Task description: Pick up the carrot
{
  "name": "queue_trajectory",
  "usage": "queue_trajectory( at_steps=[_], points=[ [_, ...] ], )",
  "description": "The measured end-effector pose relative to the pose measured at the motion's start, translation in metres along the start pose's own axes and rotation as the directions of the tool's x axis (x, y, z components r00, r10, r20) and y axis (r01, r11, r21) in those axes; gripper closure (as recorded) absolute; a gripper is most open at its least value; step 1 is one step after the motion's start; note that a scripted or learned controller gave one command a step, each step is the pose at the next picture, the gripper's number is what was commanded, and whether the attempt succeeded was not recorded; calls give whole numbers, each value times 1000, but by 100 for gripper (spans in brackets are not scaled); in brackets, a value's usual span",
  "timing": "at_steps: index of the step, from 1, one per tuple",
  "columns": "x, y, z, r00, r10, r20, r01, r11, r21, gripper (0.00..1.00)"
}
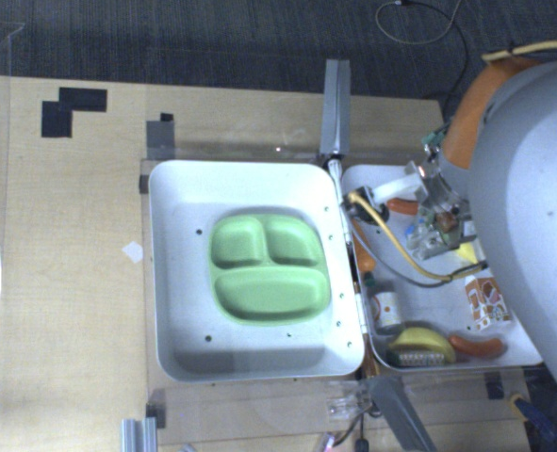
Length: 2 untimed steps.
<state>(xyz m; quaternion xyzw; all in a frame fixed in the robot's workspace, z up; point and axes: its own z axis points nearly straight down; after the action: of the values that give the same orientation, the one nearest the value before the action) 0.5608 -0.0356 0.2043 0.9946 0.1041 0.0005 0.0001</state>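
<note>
From above, the bench (71,252) carries two white bins side by side. The left bin (174,252) holds a green tray (267,266) with three compartments, lying flat near the bin's middle, a little toward its right wall.

The right bin (391,252) is crowded. The grey arm (532,205) with its orange band (471,111) reaches in over the bin's right side and hides much of it. The gripper (434,219) hangs low over the upper part of this bin, with a yellow cable (396,252) looping from it toward the bin's left wall. Whether it is released or clenched cannot be told (the wrist and wiring cover the tips).

The carrot (402,207), a short orange piece, lies in the upper part of the right bin, just beside the gripper on its left, partly hidden by it; contact cannot be judged.

Along the bin's near edge lie a banana (421,340) and, just right of it, a reddish sausage (478,347). A small can (384,306) stands near the left wall above the banana. A printed packet (487,301) sits by the arm's edge.
</note>
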Motion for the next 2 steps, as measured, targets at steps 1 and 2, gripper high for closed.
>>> queue_trajectory(
  at_steps=[1,2],
  points=[
    [4,63,-37,1000,-9,-2,9,1000,-1,100],
    [22,111,7,985,-174,-1,174,985,0,100]
  ],
)
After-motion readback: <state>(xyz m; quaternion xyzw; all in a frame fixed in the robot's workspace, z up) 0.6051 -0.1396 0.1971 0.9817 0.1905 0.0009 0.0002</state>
